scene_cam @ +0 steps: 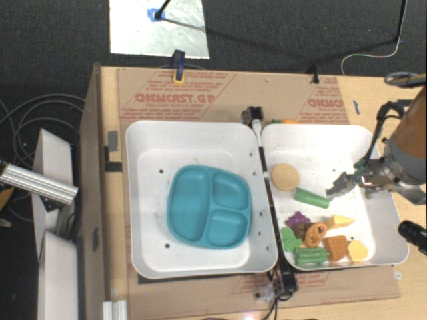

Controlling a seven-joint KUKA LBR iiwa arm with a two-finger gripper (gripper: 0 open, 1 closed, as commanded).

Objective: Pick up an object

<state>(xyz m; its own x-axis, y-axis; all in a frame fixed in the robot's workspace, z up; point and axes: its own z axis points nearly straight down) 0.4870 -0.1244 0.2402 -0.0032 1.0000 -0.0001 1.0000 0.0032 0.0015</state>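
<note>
Camera view: two white bins side by side on a cardboard-covered bench (220,89). Left bin (143,145) holds a teal divided plate (209,206), three compartments, lying flat near the middle. Right bin (383,235) holds the toy food: a tan round cookie-like disc (285,177) near the divider, a green cylinder piece (311,198) just right of and below it, then a cluster in the lower part of the bin: purple grapes (298,219), a brown pretzel (315,231), a pale yellow wedge (343,221), an orange waffle-like piece (337,247), a yellow round piece (358,251), and green pieces (309,256) along the bottom wall. Arm enters from the right over the right bin; gripper (341,183) sits over bare bin floor, just right of the green cylinder piece and above the yellow wedge. Nothing visible between its fingers; open or closed, can't tell at this resolution. A small orange item (288,121) sits on the bench just behind the right bin's back rim. Silver sheet (159,19) on the dark floor beyond the bench.
</note>
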